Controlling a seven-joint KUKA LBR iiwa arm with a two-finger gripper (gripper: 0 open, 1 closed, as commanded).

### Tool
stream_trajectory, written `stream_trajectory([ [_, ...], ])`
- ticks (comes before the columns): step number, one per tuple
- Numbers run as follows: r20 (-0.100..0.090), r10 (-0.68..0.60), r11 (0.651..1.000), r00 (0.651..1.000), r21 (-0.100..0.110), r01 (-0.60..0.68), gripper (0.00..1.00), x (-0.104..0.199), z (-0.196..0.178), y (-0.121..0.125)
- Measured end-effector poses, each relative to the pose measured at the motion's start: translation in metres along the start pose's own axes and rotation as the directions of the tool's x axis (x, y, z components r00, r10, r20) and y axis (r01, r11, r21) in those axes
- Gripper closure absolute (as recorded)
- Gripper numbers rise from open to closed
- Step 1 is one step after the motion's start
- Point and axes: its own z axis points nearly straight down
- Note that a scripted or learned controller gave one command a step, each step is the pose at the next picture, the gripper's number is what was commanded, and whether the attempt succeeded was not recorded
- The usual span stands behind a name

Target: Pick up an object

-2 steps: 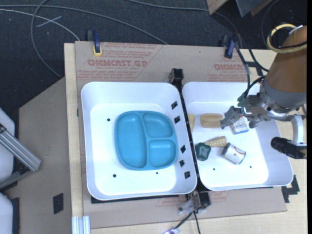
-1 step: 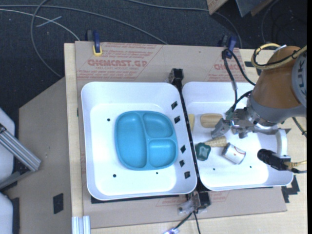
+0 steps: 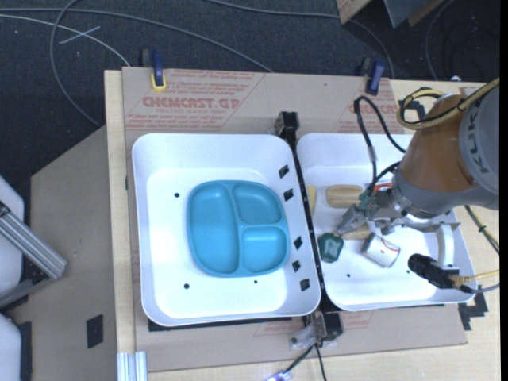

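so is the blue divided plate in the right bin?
No, the blue divided plate lies in the left bin; the arm works over the right bin.

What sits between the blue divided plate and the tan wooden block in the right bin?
In the camera view, the two bins' adjoining white walls, with a row of black clips, separate the blue plate from the wooden block.

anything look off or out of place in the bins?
Nothing stands out. The blue divided plate lies flat in the left bin. In the right bin, a wooden block, a small green item and a white item lie loose around the gripper. No spill or damage visible.
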Motion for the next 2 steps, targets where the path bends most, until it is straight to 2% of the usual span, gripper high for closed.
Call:
stream_trajectory([
  [1, 0.0, 0.0, 1.0, 1.0, -0.005, 0.0, 1.0, 0.0, -0.013, 0.001],
  [2, 0.003, -0.001, 1.0, 1.0, -0.013, 0.001, 1.0, 0.0, -0.077, 0.002],
])
